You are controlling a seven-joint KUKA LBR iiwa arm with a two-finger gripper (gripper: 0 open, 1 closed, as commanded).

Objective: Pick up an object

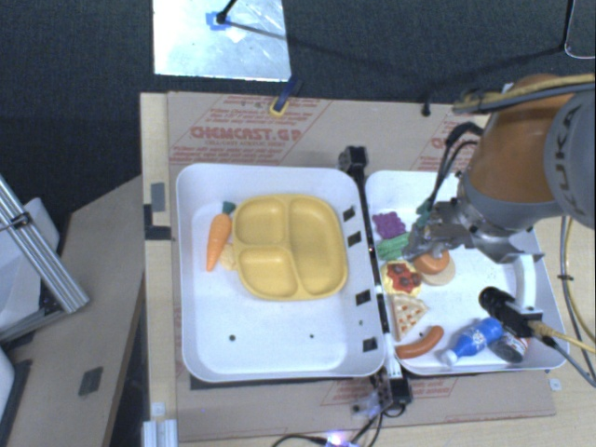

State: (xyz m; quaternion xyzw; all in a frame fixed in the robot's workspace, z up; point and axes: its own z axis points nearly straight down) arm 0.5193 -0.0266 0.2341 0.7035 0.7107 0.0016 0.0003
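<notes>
Left bin (200,343): divided tray (284,247) in the middle, carrot (217,239) just beside its left edge. Right bin (540,366): grapes (389,223) at back, pizza slice (407,314) further forward, sausage (419,343) and bottle (472,340) along the front.

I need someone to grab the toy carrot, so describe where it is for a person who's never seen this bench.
Look in the left white bin. Beside the yellow three-compartment plastic tray, on its left, lies the orange toy carrot. It is the sole orange, green-topped piece there.

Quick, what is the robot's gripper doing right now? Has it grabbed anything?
Gripper: down in the right bin, above the burger toy. Whether it holds anything cannot be told.
</notes>
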